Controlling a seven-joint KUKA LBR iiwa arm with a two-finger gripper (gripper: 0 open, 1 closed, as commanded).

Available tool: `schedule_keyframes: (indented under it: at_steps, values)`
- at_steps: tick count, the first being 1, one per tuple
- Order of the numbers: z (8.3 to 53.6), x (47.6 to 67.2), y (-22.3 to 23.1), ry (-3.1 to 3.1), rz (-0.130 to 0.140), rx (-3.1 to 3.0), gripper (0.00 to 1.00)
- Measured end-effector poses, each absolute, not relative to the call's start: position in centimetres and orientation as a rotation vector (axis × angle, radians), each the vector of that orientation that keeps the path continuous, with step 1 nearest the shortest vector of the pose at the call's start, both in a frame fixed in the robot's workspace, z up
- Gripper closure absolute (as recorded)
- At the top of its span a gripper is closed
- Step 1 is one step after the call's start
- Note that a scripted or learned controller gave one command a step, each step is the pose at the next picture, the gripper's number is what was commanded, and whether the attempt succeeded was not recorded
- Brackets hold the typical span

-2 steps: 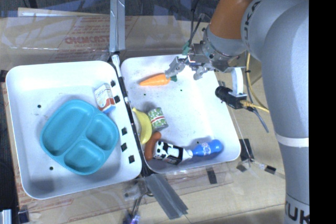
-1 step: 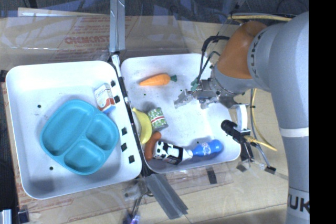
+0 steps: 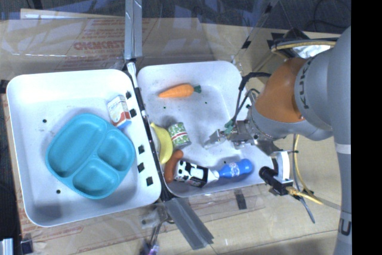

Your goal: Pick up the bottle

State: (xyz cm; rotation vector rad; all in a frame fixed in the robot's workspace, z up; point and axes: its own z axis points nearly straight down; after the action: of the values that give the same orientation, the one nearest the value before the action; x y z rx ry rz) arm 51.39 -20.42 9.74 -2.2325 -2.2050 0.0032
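Note:
A blue bottle lies on its side near the front wall of the right bin, its white neck pointing left toward a black-and-white cow-patterned item. My gripper hangs low over the bin floor, just above and slightly left of the bottle and apart from it. Nothing shows in its grasp. The grey arm with its orange band comes in from the right.
The right bin also holds a carrot, a banana, a green can and a brown sausage. In the left bin sit a blue divided plate and a small carton.

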Motion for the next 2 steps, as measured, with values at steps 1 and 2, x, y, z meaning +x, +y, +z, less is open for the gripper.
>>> schedule_keyframes:
  at_steps: [1,2]
  values:
    - [9.1,47.7,-20.6,-2.239,0.001,-2.2,0.0]
    - [9.1,47.6,-17.7,-2.288,0.002,-2.145,0.0]
